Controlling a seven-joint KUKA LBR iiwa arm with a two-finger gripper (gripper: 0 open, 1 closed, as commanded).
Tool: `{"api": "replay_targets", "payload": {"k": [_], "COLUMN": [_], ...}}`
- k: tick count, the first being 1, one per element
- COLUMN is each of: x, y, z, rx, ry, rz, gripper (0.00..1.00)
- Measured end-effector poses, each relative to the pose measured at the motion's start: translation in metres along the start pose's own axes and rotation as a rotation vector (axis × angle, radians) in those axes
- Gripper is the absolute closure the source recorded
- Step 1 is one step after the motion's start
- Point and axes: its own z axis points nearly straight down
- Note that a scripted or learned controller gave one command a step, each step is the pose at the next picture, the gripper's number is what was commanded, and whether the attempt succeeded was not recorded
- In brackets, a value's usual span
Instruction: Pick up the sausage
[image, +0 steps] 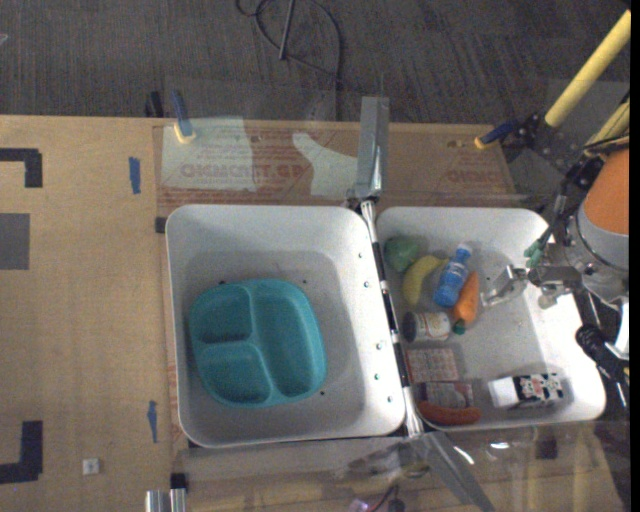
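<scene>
I see the jaws (505, 283) over the right bin (510, 222), and I cannot tell how far they are open; nothing shows between them. The sausage (449, 413) lies well below and a little left of the jaws, at the bin's front edge. Just left of the jaws are a carrot (467, 297) and a blue bottle (451, 276). A carton (528, 390) lies below them.

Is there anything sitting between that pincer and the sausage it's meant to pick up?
Yes, loosely. The pincer hangs in the right bin's upper part, and the sausage lies at the front wall. The patterned card and the small can lie roughly between them, but nothing rests on the sausage itself.
</scene>
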Motion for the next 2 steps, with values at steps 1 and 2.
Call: {"api": "replay_targets", "payload": {"k": [1, 2], "x": [0.02, -0.028], "y": [0.054, 0.102], "z": [0.109, 0.128], "rx": [-0.001, 0.0], "ry": [-0.001, 0.0], "rz": [0.341, 0.411], "gripper": [0.0, 0.0]}}
